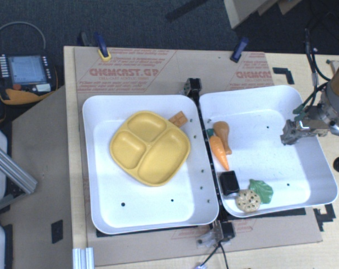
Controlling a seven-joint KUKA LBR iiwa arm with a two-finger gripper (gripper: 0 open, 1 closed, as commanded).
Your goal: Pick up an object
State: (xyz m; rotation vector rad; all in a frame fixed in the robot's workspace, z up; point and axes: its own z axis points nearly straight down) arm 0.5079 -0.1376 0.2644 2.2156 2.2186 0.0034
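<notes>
In the left bin [99,167] I see a yellow divided plate [150,148], broad and rigid, awkward for two fingers, with a small brown block [178,119] just beside its upper edge. In the right bin [315,178], along the left wall, lie an orange carrot [219,152] touching a tan piece [222,133], then a black block [229,182], a cookie [248,200] and a green leafy toy [263,190]. The carrot looks light, stiff and smooth; I would pinch across its thick middle. The gripper [291,133] hovers at the bin's right side, well apart from these; I cannot tell its opening.
</notes>
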